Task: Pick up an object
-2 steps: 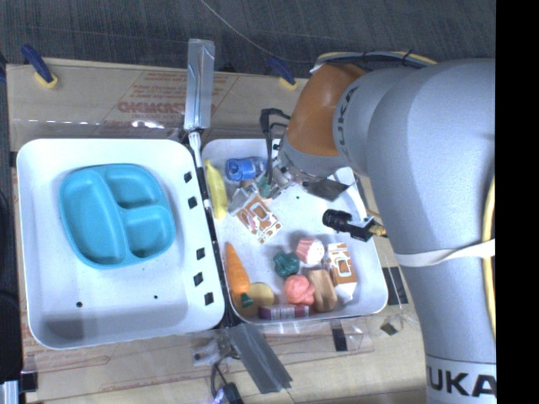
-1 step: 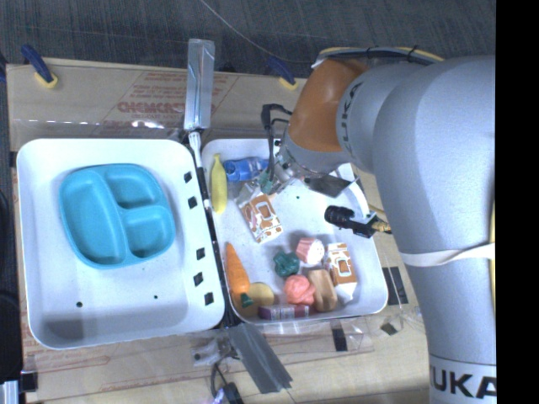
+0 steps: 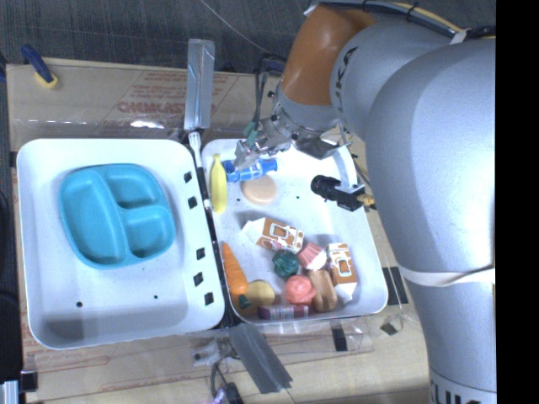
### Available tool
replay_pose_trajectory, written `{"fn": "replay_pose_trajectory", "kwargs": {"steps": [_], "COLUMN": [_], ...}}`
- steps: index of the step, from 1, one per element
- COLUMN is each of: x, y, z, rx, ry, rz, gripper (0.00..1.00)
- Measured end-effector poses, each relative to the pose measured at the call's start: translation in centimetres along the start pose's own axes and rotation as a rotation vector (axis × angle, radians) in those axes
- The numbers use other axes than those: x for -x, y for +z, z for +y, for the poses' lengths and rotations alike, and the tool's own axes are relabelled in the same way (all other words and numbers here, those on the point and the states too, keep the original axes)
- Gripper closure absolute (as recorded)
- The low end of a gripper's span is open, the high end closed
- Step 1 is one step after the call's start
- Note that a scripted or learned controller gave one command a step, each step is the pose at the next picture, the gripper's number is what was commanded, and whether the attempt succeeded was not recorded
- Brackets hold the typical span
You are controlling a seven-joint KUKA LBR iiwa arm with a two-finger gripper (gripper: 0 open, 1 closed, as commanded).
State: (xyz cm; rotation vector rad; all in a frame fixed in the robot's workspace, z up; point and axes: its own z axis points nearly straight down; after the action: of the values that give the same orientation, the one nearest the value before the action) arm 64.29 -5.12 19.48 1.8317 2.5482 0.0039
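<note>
My gripper (image 3: 252, 151) hangs over the far left corner of the right bin (image 3: 367, 269). A small blue object (image 3: 251, 172) lies directly under it, touching or nearly touching the tip. Whether that object is held cannot be made out. A yellow banana (image 3: 218, 183) lies along the bin's left wall, just left of the blue object. A round beige cookie (image 3: 259, 190) sits right below it.
Nearer the front of the right bin lie a printed carton (image 3: 280, 236), a carrot (image 3: 234, 269), a green piece (image 3: 285, 264), a red fruit (image 3: 299, 289), a bun (image 3: 324, 286) and a small box (image 3: 341, 263). The left bin (image 3: 50, 310) holds a blue divided plate (image 3: 118, 213).
</note>
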Motion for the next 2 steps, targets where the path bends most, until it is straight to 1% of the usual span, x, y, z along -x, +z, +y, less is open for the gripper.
{"fn": "replay_pose_trajectory", "kwargs": {"steps": [1, 2], "x": [0.0, 3.4], "y": [0.2, 8.7], "z": [-0.1, -5.6], "rx": [-0.005, -0.014], "ry": [0.001, 0.071], "rz": [0.001, 0.004], "gripper": [0.0, 0.0]}}
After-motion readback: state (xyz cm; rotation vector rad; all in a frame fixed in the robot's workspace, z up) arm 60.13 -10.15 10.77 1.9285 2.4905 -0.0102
